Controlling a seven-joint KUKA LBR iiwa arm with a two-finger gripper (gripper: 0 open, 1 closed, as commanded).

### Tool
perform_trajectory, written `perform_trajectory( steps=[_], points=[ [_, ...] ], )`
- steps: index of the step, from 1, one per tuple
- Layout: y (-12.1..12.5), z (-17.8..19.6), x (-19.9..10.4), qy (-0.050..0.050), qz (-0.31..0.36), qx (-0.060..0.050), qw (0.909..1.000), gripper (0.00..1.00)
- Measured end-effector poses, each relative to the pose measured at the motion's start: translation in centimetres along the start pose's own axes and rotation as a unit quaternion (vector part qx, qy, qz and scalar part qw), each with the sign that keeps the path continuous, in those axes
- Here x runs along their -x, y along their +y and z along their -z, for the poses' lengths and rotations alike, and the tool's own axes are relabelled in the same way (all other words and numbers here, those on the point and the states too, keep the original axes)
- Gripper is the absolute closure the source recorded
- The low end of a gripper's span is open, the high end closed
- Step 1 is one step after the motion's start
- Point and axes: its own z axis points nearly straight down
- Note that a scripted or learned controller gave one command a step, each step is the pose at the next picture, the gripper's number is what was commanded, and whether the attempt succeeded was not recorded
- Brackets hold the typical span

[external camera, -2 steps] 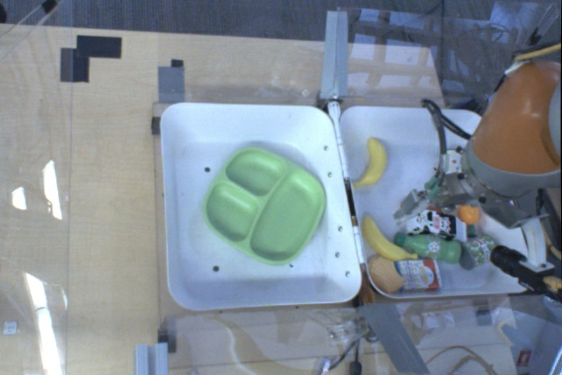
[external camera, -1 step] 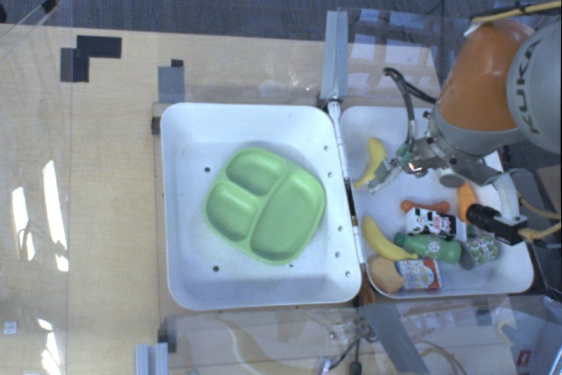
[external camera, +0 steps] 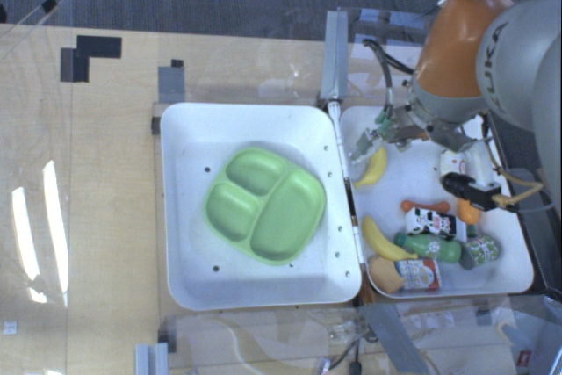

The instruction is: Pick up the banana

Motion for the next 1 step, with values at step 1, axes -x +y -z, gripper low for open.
perform_trajectory(
  steps=[1],
  points=[
    [1.16, 0.07, 0.86, -0.001, -0.051, 0.001, 0.9987, 0.00]
  ],
)
